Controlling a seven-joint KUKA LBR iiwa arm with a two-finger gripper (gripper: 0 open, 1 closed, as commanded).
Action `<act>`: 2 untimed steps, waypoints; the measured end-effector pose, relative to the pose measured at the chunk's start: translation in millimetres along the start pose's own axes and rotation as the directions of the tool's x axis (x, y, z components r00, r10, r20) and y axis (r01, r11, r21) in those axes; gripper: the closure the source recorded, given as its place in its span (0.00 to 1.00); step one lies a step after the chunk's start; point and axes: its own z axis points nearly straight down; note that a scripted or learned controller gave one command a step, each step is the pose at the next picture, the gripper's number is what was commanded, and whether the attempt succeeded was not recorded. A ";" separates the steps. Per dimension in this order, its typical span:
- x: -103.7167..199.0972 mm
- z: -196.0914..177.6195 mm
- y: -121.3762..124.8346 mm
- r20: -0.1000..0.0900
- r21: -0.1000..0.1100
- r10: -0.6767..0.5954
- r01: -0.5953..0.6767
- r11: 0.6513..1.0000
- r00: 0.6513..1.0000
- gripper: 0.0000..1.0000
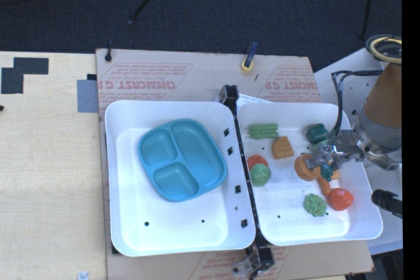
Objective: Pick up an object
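My gripper [324, 160] hangs low over the right bin [289, 233], near its right side. It is right above an orange round piece [303, 168] and the top of an orange carrot-like stick [325, 184]. The metal of the gripper covers part of both. Close by are a teal lump [317, 133], a red tomato [340, 199] and a green broccoli [315, 204]. Further left in the same bin lie a green pea pod [262, 131], a tan block [283, 147] and a green ball [260, 174] against a red piece [255, 160].
The left bin [125, 220] bears a blue three-part plate [181, 159]. A black divider rail [237, 167] runs between the bins. The arm's grey body [384, 121] stands over the right bin's right rim. A yellow-blue clamp [249, 57] sits on the cardboard behind.
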 end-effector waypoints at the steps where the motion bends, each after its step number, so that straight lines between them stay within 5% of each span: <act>1: -0.8 -17.2 0.4 -0.001 0.003 0.000 0.000 1.000 1.000 1.00; 2: 50.1 -16.4 27.8 -0.003 0.005 -0.004 0.005 1.000 1.000 1.00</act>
